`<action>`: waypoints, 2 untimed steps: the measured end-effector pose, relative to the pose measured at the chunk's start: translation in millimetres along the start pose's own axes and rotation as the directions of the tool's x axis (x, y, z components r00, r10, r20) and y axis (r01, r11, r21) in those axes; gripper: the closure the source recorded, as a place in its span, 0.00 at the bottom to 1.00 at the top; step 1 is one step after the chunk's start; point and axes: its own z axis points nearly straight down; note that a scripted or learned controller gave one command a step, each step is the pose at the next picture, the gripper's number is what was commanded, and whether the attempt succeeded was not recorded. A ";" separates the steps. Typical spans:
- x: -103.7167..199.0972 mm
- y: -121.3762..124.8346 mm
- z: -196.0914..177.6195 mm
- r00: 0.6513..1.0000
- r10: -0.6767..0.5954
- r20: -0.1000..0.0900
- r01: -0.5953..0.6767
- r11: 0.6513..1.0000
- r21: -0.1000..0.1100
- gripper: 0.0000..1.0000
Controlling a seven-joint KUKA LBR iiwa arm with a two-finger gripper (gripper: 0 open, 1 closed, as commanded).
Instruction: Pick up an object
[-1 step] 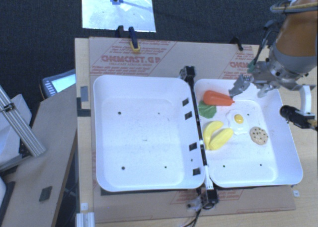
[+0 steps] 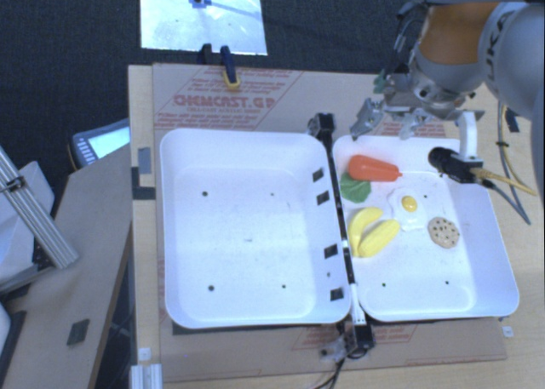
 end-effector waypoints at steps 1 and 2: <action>-3.7 -1.6 -11.2 1.000 0.005 0.001 -0.005 1.000 0.000 1.00; 48.8 -49.7 -37.2 1.000 0.002 -0.002 -0.002 1.000 0.005 1.00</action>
